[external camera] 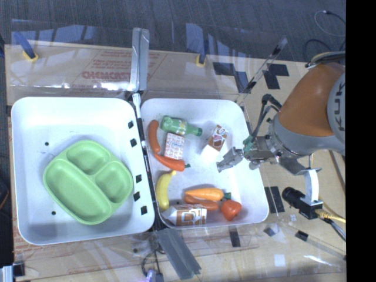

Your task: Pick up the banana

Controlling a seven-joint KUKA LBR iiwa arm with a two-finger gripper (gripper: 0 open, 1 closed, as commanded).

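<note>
The yellow banana [163,189] lies lengthwise near the left wall of the right bin [254,175], toward its front. It lies free, with nothing touching it from above. My gripper [231,160] hangs over the right half of that bin, beside a white cube [210,153]. It is well to the right of the banana and a little farther back. The grey arm with its orange band [308,107] reaches in from the right.
The right bin also holds a green bottle [180,126], a red sausage [154,135], a patterned carton [173,145], a small brown carton [218,137], a carrot [205,194], a red pepper [231,209] and a can [188,215]. A green divided plate [88,181] sits in the left bin [35,116].
</note>
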